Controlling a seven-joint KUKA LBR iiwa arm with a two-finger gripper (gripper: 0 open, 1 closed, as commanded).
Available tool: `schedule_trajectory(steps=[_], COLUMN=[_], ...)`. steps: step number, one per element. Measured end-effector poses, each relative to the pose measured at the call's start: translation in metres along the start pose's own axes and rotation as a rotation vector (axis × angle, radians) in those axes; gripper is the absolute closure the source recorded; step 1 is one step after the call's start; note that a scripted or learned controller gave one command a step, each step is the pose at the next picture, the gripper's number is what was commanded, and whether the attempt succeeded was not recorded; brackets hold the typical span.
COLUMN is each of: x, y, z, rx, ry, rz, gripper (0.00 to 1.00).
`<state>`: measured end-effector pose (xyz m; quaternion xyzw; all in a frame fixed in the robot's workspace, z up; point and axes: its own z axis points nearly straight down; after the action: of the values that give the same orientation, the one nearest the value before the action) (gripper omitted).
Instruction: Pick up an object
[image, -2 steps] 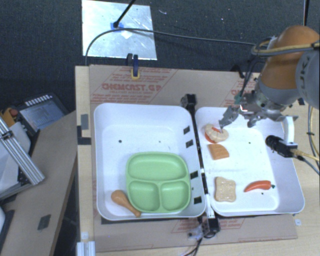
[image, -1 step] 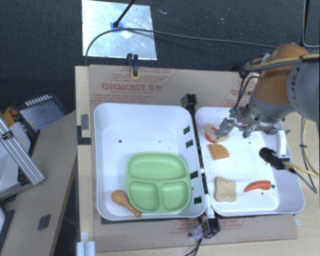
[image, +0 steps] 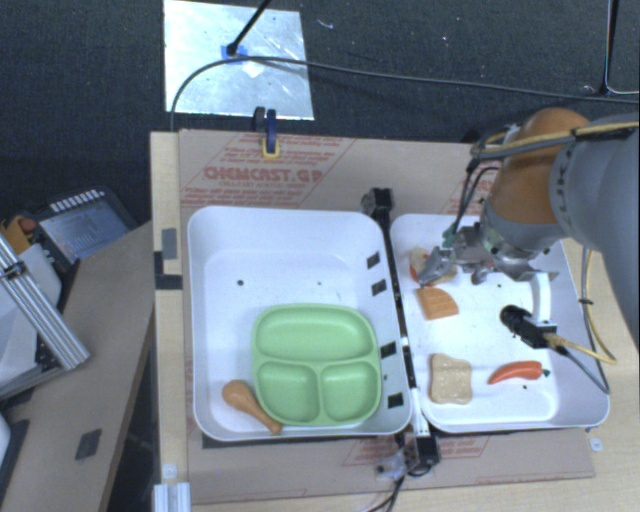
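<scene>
Wedge (image: 437, 302), flat and orange, lies just at six o'clock of my end effector (image: 436, 266) in the smooth white bin (image: 490, 335); whether I'm wide or narrow, I cannot tell.

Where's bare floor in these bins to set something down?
Left bin: the far half, between its back wall and the green plate, is bare. A drumstick fills the near-left corner. Right bin is crowded: gripper, orange piece, bread slice and red pepper.
</scene>
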<state>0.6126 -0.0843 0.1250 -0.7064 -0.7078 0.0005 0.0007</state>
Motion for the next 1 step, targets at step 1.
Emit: schedule_trajectory(steps=[1], x=[-0.0006], y=[0.0015], z=[-0.0137], rx=[-0.006], ry=[-0.001], rz=[0.000], gripper=[1.00])
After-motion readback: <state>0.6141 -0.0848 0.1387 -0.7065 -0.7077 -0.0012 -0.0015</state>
